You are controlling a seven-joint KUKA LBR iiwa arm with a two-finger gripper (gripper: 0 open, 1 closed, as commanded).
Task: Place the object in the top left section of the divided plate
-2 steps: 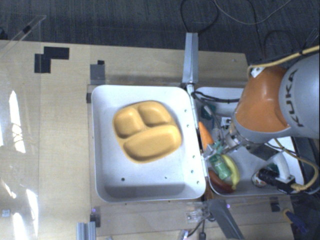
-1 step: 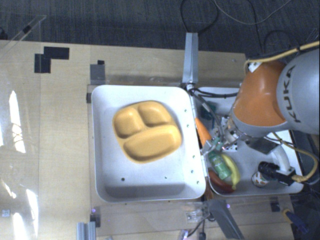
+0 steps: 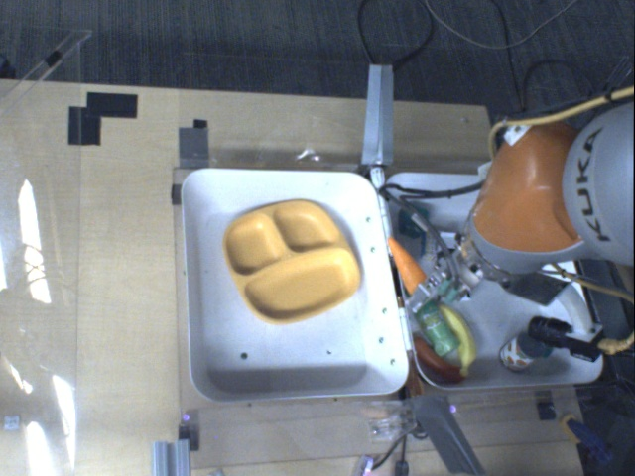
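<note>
We see the yellow divided plate (image 3: 291, 261) alone in the left bin (image 3: 208, 355), with bare floor all round. The gripper (image 3: 444, 284) sits low over the right bin's (image 3: 575, 370) clutter, a carrot (image 3: 405, 263) and banana (image 3: 458, 333); we cannot tell its grip.

We are seeing a wooden bench (image 3: 109, 266) carrying two white bins (image 3: 213, 365) side by side.

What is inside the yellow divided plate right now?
All three sections of the divided plate look bare yellow, top left included. It sits in the left bin. The arm covers much of the right bin.
</note>
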